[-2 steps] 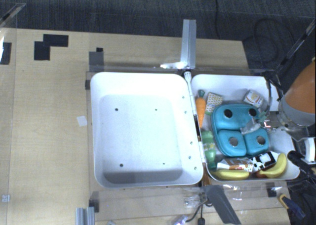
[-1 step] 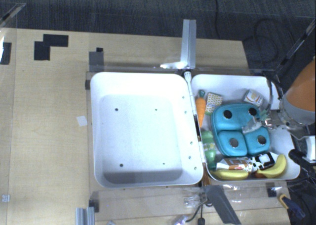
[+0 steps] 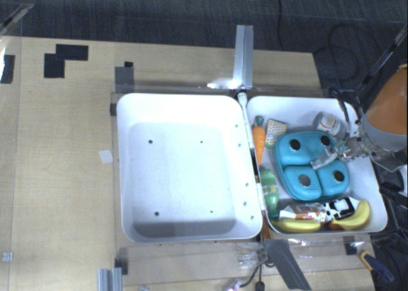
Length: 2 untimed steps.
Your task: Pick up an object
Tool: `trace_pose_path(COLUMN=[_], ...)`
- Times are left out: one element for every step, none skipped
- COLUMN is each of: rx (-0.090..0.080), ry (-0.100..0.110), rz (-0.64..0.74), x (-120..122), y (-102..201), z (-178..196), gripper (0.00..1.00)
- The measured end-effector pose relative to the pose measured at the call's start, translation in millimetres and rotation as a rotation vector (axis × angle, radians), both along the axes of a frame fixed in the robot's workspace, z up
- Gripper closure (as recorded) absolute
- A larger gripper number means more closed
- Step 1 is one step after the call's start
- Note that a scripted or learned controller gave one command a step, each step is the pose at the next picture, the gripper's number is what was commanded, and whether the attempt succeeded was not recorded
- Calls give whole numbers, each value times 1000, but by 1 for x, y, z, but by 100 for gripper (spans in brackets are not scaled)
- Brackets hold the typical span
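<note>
The right bin [image 3: 380, 203] holds a jumble of objects. Largest is a blue moulded tray with round hollows [image 3: 299, 162], lying in the bin's middle. My gripper [image 3: 327, 156] reaches in from the right and sits low over the blue tray's right half, near the ridge between its hollows. Nothing is lifted clear of the bin. An orange carrot [image 3: 259, 140] and a green item [image 3: 268, 185] lie along the bin's left wall. A yellow banana [image 3: 331, 221] curves along the front wall.
The left bin [image 3: 178, 162] stands beside the right one, parted by a narrow rim. A checkered packet [image 3: 275, 129] and a small grey item [image 3: 326, 121] lie at the right bin's back. A black-and-white piece [image 3: 343, 206] rests near the banana. Cables hang at the far right.
</note>
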<state>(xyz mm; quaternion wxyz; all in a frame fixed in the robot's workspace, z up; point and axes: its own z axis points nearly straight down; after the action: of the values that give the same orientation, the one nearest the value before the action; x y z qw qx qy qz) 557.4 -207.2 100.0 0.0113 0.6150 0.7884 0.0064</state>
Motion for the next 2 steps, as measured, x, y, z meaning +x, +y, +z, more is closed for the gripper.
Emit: trace_pose_path(rx=[2,2], ry=[20,22], rz=[39,51], x=[-3,36], y=[52,99], z=[96,125], gripper=[100,100])
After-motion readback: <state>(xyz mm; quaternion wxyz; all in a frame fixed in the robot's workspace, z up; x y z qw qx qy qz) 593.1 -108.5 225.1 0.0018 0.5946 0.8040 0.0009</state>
